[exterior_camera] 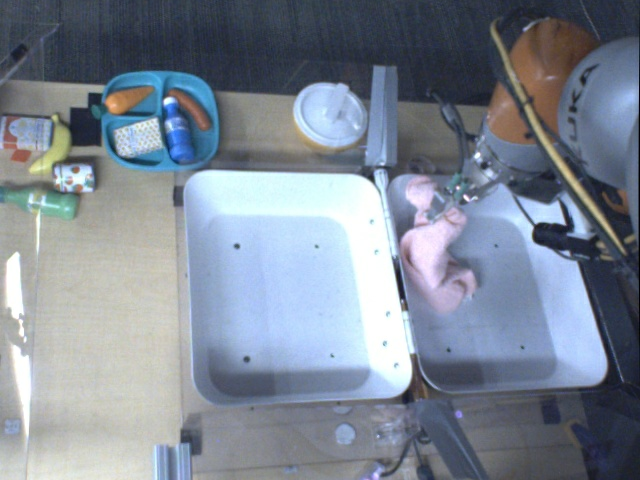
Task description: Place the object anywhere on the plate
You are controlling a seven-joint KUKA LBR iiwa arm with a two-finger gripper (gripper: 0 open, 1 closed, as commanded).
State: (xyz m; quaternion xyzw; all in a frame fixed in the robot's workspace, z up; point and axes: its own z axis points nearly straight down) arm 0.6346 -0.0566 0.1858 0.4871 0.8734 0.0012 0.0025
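Pink cloth, the soft thing I am to move, lies crumpled at the nine o'clock side of my right bin, close against the wall it shares with the left bin. One end of it rises toward twelve o'clock.

Starting at the far nine o'clock end of the counter: a small carton, a banana, a little can and a green bottle sit together. Just toward three o'clock from them is a blue divided plate holding an orange carrot-like piece, a blue bottle and a sausage-like piece. Further along, at twelve o'clock above the bins, stands a white-lidded yellow container.

My hand reaches in from three o'clock and sits at the raised end of the cloth, touching it or nearly so. Whether my hand is wide, narrow, or gripping the fabric, I cannot tell from here.
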